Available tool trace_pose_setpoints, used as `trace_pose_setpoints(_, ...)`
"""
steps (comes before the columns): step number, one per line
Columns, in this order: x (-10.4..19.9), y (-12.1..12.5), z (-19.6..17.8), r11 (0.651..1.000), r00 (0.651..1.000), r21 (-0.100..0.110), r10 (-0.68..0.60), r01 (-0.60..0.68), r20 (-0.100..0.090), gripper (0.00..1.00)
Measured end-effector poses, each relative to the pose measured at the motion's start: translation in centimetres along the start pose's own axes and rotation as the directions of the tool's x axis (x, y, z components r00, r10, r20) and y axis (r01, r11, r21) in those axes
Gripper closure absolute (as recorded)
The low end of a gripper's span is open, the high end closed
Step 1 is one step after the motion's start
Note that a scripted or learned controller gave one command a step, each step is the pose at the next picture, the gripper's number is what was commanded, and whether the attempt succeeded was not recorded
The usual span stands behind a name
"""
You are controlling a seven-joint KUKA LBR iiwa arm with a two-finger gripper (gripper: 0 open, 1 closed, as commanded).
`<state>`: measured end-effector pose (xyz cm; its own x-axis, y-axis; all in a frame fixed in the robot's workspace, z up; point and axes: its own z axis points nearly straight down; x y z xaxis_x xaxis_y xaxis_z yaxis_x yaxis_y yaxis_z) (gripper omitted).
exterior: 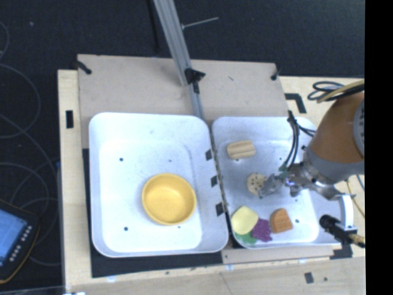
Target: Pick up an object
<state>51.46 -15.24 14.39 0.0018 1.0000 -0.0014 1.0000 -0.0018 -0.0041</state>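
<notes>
Two white bins, the arm over the right bin (301, 134).
The gripper (268, 189) was just beside a round cookie (255, 182); if it was open or closed, I cannot tell.

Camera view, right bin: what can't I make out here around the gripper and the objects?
- Gripper: too small and blurred in the camera view to tell whether the fingers are open or shut, or whether they touch the cookie.
- Green thing: mostly hidden under the yellow piece and purple piece.
- Arm: cut off by the right edge.
</notes>
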Motion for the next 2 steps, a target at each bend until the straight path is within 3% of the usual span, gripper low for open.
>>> trace_pose_setpoints(1, -0.2, 0.1, 4.4, 1.0, 1.0, -0.005, 0.0, 0.0, 0.001, 0.0)
trace_pose_setpoints(2, -0.2, 0.2, 3.2, 1.0, 1.0, -0.01, 0.007, -0.007, 0.0, 1.0)
